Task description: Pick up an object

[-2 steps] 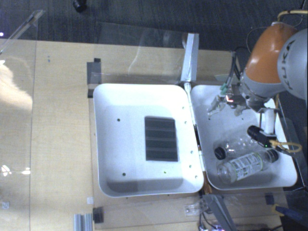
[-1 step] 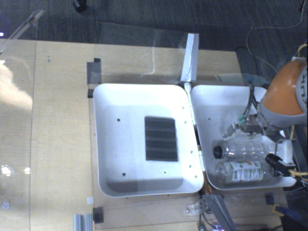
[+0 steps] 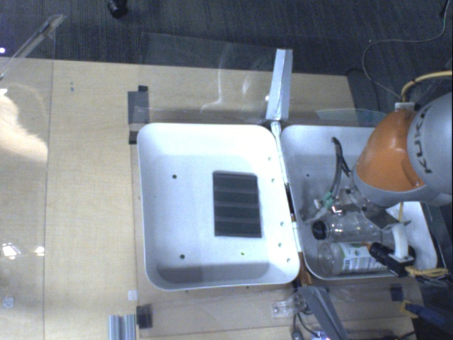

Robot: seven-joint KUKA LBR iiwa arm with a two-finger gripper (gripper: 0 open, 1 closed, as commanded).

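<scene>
Though clear bottles (image 3: 350, 241) lie in the right bin (image 3: 306, 163), under the arm (image 3: 396, 158), the claw's state I cannot tell. Seemingly mid-reach; next comes a firm closing, then lifting. The left bin (image 3: 170, 190) sits beside it.

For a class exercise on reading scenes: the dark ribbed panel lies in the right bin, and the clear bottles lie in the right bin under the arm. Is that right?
Not quite. The camera view shows the panel in the left bin, not the right one. The rest stands: the bottles lie in the right bin under the arm.

Grey arm (image 3: 407, 161) reaches in from the right.
</scene>
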